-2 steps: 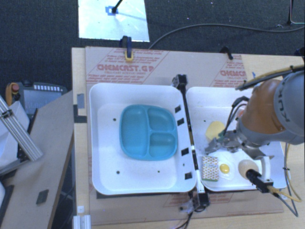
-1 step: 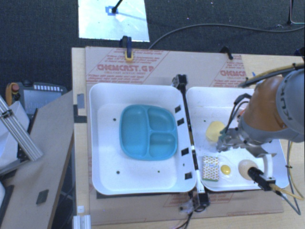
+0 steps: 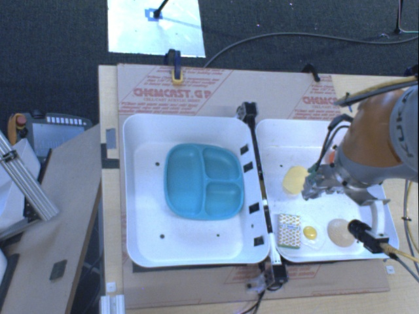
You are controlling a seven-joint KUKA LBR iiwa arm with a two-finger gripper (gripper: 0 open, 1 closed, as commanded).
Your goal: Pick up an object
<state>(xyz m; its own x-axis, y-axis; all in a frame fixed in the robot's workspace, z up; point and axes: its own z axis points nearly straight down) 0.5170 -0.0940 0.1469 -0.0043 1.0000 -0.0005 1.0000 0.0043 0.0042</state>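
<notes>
From above, the arm reaches in over the right bin, and the jaws hang low just beside a pale yellow object, which lies immediately on their left; whether they touch it, or how wide they stand, I cannot tell. Nearer the camera from the jaws lie a patterned packet, a small yellow piece and a beige round object. Well off to the jaws' left, the left bin carries a blue divided plate.
</notes>
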